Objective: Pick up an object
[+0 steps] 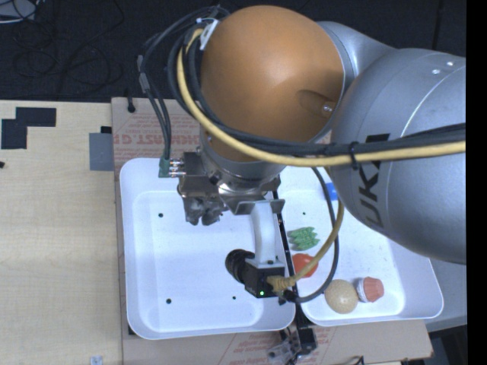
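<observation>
The green piece [304,238], red piece [306,264], beige ball [342,296] and red-and-white piece [371,288] lay in the bin at the view's right [407,301], apart from my hand [202,213], which hung over the bin at the view's left [152,265]. I judged this the approach step: the next move called for crossing to one object and descending onto it. I could not tell how far my hand was open, and nothing showed in its hold.

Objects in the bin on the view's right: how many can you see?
4: a green leafy piece farthest back, a red-orange piece just in front of it, a beige ball near the front edge, a small red-and-white item beside it. The arm may hide others.
</observation>
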{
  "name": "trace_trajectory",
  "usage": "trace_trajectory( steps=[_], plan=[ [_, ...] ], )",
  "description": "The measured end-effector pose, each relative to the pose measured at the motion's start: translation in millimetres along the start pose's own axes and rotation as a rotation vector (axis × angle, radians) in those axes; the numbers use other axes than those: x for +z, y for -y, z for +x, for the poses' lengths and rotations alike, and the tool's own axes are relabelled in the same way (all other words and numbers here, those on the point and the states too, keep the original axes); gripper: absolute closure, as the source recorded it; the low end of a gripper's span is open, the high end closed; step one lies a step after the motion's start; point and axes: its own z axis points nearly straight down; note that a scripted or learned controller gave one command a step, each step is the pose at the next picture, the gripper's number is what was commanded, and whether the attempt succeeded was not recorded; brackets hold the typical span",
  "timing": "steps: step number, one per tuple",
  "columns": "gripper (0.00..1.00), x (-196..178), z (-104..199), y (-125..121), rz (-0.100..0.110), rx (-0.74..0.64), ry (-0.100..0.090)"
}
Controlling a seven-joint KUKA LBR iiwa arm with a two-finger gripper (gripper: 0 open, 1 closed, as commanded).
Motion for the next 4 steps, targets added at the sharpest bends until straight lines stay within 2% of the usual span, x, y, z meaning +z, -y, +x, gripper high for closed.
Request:
trace_trajectory(
  steps=[1,2,3,4],
  plan=[
    [0.0,-9,0,-1,-0.014,0.001,-0.008],
    [0.0,101,-140,-2,-0.003,0.015,-0.002],
    [0.0,-39,-134,-55,-0.031,-0.001,-0.011],
    [1.0,-40,-134,-52,-0.012,-0.003,-0.008]
  ],
)
